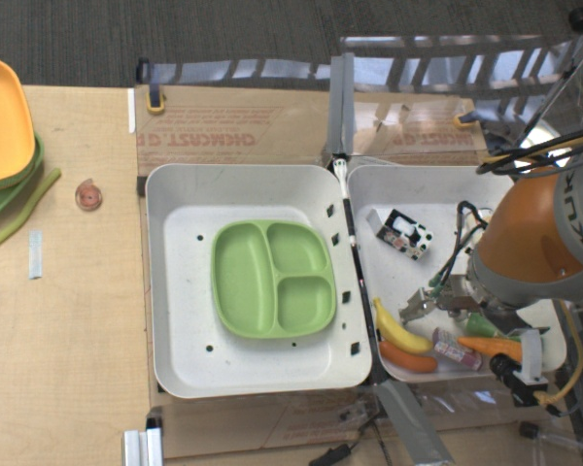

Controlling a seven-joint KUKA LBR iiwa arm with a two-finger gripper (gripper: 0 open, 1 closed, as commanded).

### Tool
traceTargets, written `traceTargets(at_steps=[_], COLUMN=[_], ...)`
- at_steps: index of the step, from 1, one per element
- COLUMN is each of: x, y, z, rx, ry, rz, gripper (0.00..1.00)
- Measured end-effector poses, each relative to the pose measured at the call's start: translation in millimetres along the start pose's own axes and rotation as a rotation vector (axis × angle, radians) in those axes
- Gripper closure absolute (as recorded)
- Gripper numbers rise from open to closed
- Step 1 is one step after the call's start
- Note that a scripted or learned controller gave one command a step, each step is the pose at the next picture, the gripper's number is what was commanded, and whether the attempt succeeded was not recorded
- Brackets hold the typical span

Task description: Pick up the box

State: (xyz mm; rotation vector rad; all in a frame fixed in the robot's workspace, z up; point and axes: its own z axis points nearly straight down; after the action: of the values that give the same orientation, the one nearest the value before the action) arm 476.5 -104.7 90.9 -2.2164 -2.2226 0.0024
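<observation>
The box [404, 233] is small, white with black print, and lies flat in the upper left part of the right bin [423, 184]. My gripper [424, 304] is low in the same bin, below and slightly right of the box and apart from it. Its tip is just above the upper end of a yellow banana [398, 329]. The arm's orange band [532, 229] hides the right side of the bin.
The left bin [175, 260] holds a green divided plate [272, 278]. Under the gripper lie an orange-red vegetable [408, 359], a pink tube [457, 349], a carrot [490, 346] and something green [486, 322]. Cables [463, 236] hang beside the box. Yellow and green plates [2, 144] sit on the wooden table at far left.
</observation>
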Motion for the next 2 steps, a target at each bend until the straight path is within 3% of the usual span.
traceTargets(at_steps=[1, 2], x=[-1.1, -1.1], y=[0.0, 0.0], z=[-8.6, -8.6], rx=[0.0, 0.001], ry=[0.0, 0.0], rz=[0.004, 0.004], gripper=[1.0, 0.0])
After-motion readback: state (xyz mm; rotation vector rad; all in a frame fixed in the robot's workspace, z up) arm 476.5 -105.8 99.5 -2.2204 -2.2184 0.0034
